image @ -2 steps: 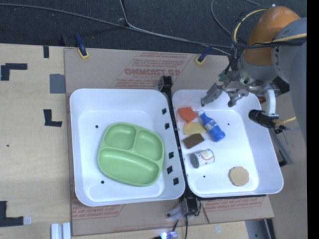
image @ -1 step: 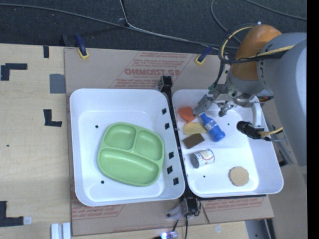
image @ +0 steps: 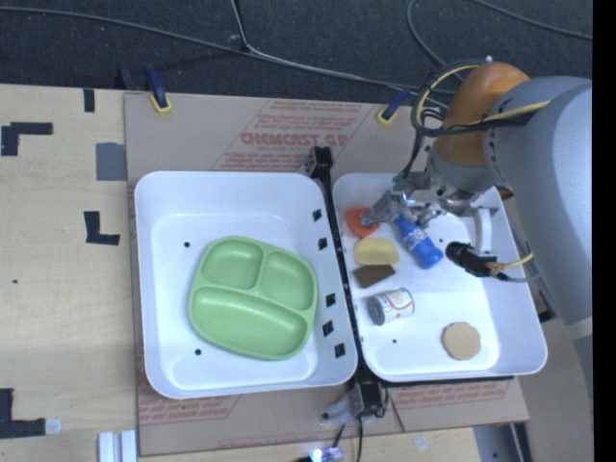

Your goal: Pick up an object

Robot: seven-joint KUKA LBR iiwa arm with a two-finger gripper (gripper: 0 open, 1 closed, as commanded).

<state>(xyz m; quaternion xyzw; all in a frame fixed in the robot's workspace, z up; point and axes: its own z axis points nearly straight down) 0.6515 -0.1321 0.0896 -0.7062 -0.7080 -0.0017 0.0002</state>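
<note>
Here, in the camera view, two shallow white bins sit side by side on the bench. The left bin (image: pixel 154 258) holds a green divided plate (image: pixel 254 296), lying flat near its middle. The right bin (image: pixel 500 359) holds several small things: an orange-red piece (image: pixel 360 222) at its upper left, a yellow piece (image: pixel 376 251) just below it, a brown piece (image: pixel 374 275) touching under that, a small white can (image: pixel 392 305) on its side, a round tan cookie (image: pixel 462 340) toward the lower right, and a blue bottle (image: pixel 419 241) lying tilted. The arm (image: pixel 539 181) reaches over this bin, and its gripper (image: pixel 416 205) sits right above the blue bottle's upper end. Whether its fingers are spread or closed, I cannot tell.
</note>
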